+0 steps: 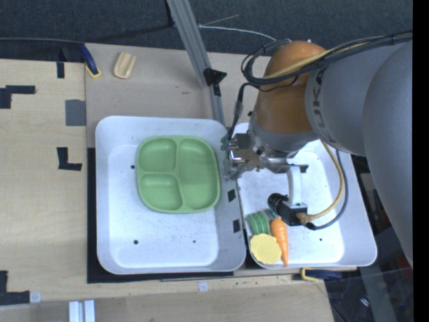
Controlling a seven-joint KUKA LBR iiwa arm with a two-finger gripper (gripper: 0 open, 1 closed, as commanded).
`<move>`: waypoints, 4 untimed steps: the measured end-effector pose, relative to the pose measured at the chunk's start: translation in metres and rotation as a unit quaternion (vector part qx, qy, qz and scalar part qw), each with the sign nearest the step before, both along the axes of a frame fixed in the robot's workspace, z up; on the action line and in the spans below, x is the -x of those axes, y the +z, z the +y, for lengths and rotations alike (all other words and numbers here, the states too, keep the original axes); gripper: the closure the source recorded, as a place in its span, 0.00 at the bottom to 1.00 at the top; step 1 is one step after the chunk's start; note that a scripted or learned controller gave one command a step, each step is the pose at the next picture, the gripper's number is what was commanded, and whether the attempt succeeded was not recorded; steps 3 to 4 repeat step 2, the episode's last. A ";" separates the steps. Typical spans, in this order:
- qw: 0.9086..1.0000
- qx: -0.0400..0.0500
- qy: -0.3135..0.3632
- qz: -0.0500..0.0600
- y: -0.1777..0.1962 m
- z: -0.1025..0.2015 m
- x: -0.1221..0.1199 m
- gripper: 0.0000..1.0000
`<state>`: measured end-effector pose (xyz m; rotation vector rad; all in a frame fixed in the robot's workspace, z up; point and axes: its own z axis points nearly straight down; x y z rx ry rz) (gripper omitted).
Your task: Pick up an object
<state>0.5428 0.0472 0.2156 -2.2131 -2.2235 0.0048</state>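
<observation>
In the right bin [348, 247], near its front left corner, lie a yellow round piece [265, 249], an orange carrot [281, 239] and a green ridged piece [257, 222], all close together. The arm's wrist hangs over the right bin's back left part, and the gripper [236, 158] sits at the wall between the two bins, above and behind those toys. Its fingertips are hidden under the wrist. A green divided plate [178, 174] lies in the left bin [120, 247].
A slanted grey metal pole [194, 39] crosses the bench behind the bins. A small tan block [124, 65] and a blue-yellow clip [90, 60] lie on the bench at the back left. The front part of the left bin shows bare white floor.
</observation>
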 end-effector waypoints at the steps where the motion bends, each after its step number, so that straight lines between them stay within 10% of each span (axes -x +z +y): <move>1: 1.000 -0.001 0.001 -0.001 0.014 0.042 0.031 1.00; 2: 1.000 0.000 -0.001 -0.001 0.013 0.039 0.030 0.00; 4: 1.000 0.000 -0.001 -0.001 0.013 0.039 0.030 0.00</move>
